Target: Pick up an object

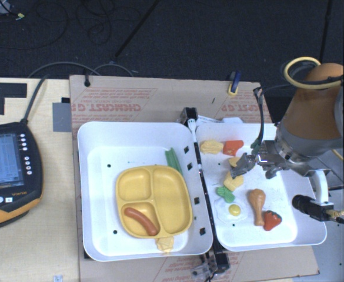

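My gripper [242,167] hangs low over the middle of the right bin [304,237], reaching in from the right. Just under its tip lies a pale yellow wedge [233,183], with a small tan piece [235,162] by its upper side. Around it lie a yellow oval piece [211,147], a red block [233,147], a green piece [224,192], a fried egg [234,210], a chicken drumstick [257,204] and a red strawberry-like piece [271,220]. I see nothing lifted off the bin floor.
The left bin [95,157] holds a yellow divided plate [160,187] with a sausage [141,220], a green pod [173,159] and a pale yellow piece [165,244]. A tablet pendant [7,169] sits at far left. The arm's body [310,122] covers the right bin's far corner.
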Robot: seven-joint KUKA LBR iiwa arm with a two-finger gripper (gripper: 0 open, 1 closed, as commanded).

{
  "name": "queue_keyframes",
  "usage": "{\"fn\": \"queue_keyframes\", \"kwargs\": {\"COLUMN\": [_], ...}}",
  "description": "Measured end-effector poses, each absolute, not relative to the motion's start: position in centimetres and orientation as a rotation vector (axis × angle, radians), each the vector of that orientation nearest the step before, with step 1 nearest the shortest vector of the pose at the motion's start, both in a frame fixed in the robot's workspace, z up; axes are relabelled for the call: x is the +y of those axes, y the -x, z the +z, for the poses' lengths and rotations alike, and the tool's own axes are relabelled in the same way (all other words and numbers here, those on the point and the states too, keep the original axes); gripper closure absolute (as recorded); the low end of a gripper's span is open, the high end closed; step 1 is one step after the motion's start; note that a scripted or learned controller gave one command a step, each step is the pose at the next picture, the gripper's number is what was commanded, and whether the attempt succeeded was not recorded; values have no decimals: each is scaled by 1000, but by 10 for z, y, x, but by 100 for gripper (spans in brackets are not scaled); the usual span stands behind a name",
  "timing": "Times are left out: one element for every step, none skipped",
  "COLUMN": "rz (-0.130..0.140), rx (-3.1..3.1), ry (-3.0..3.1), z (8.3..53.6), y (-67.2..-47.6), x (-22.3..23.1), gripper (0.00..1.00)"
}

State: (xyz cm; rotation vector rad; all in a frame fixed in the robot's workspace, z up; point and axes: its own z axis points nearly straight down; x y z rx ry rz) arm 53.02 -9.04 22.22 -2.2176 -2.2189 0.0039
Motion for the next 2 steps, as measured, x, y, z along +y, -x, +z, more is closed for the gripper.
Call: {"fn": "queue_keyframes", "kwargs": {"rz": [6,-12], "rx": [-2216,-2236], "ry": [2217,2207], "z": [232,332], "y": [-530,-475], "x": [-91,15], "gripper": [100,100]}}
